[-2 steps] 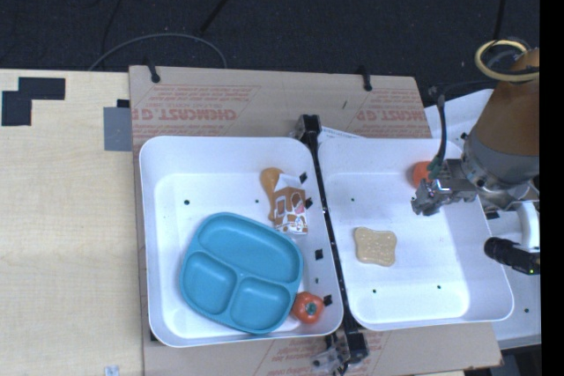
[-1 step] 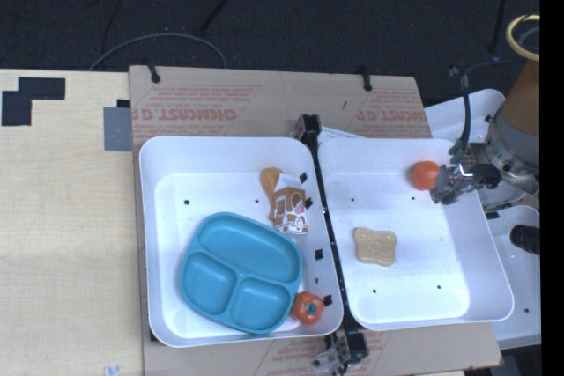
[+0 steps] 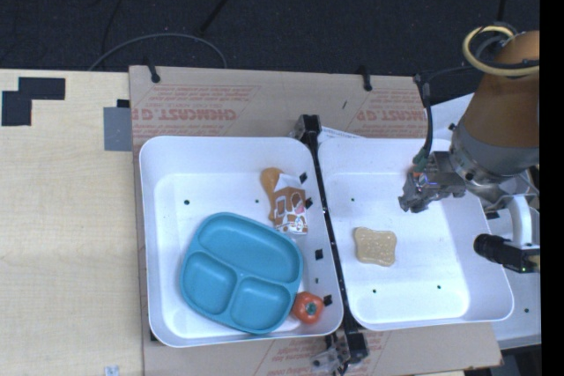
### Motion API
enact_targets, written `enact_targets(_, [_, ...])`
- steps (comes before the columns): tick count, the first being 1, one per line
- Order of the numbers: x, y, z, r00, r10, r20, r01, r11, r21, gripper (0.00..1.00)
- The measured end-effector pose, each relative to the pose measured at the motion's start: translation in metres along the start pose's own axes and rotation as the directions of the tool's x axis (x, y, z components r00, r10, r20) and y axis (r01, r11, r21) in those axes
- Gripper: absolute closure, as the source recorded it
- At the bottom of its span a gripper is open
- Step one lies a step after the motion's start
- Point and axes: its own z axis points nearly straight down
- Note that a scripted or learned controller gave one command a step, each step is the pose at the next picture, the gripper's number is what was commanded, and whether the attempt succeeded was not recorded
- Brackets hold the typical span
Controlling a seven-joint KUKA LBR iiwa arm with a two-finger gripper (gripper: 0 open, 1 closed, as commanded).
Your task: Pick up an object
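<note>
Two shallow white bins sit side by side on the tabletop (image 3: 62, 216), parted by a dark strip that runs between their inner walls. The camera view looks down on both at a slant.

The left bin (image 3: 163, 158) holds most of the things. A blue divided plate (image 3: 240, 272) with three compartments lies in its lower half, tilted so that one corner points toward the bin's near right corner. Just beside that corner, against the bin's near right side, rests a small red-orange tomato-like toy (image 3: 307, 307). Above the plate, close to the dividing strip, lies a brown and white packet-like item (image 3: 285, 202); its exact kind is hard to tell.

The right bin (image 3: 441, 299) holds one thing: a flat tan piece shaped like a slice of toast (image 3: 374, 246), lying on the bin floor left of centre, apart from all walls.

The grey arm with its orange band (image 3: 507, 92) reaches in from the right, over the right bin's upper right part. The gripper (image 3: 412, 200) hangs at the end of the arm, up and to the right of the toast slice and well clear of it. Nothing shows between its fingers, and how far apart they stand cannot be told from this angle, since the gripper's dark body and wiring blur together.

Behind the bins lies a brown cardboard sheet (image 3: 264, 101) with printed lettering.
</note>
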Motion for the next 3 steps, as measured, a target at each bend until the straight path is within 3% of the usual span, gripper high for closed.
enact_targets(1, [0.045, -0.008, 0.010, 1.000, 0.000, 0.000, 0.000, 1.000, 0.001, 1.00])
enact_targets(3, [0.162, -0.026, 0.012, 1.000, -0.003, 0.000, 0.003, 1.000, 0.000, 1.00])
